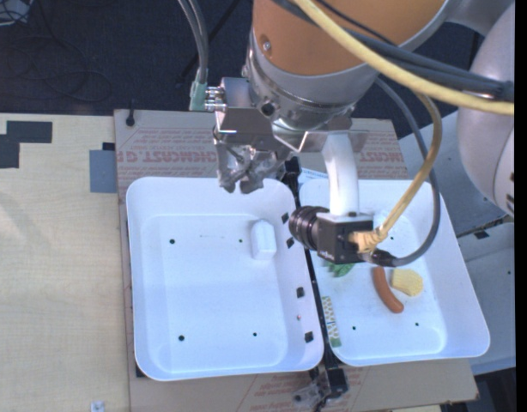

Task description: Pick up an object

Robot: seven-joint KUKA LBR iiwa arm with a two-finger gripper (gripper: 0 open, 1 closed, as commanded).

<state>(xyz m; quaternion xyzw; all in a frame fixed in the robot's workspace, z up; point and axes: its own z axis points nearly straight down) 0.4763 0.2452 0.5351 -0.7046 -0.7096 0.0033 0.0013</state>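
Claw over the left bin's far rim
We couldn't tell the gripper's [244, 175] state; descending here risked striking the rim [203, 181], missing the white block [263, 238].

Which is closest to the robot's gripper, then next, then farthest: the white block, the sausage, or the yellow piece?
Measured from the gripper at the left bin's back edge:
1. White block, in the left bin, just below the gripper.
2. Sausage and yellow piece, side by side in the right bin, both much farther; too close to rank.
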